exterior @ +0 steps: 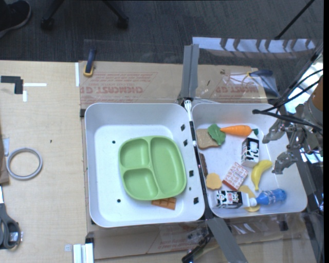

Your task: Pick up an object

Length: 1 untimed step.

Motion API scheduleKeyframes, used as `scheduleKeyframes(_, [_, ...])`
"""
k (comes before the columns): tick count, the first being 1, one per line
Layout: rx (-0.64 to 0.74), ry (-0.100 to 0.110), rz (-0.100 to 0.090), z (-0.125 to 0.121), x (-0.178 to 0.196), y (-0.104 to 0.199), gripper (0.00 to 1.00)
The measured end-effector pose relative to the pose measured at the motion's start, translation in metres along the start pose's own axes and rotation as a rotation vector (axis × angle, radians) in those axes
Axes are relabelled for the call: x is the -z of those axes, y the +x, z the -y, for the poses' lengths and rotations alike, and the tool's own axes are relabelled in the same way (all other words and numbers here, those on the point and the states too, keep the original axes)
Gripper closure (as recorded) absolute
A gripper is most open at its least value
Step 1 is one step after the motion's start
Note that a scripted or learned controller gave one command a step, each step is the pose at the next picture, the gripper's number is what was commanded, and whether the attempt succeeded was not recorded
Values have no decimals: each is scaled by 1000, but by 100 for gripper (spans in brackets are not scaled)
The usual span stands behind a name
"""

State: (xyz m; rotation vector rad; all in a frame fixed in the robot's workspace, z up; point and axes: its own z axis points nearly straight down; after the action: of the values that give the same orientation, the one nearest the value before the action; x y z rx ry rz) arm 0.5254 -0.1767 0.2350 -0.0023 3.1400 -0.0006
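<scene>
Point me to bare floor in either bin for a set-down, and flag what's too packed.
Left bin: a bare strip along the far and left walls around the green divided plate. Right bin: bare patch behind the carrot. Crowded: banana, blue bottle, cartons, with the gripper above the right side.

Pale wooden benchtop (46, 118) under cardboard sheeting (128, 85), dark carpeted floor (154, 20) beyond, chair base (82, 15) at top.

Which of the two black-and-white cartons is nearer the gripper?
The upper carton, beside the carrot. The other carton lies at the bin's near edge, farther from the gripper.
</scene>
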Motion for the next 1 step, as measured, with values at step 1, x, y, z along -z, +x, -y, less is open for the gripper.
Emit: scheduleKeyframes(1, [-123, 7, 25, 28, -121, 12, 0])
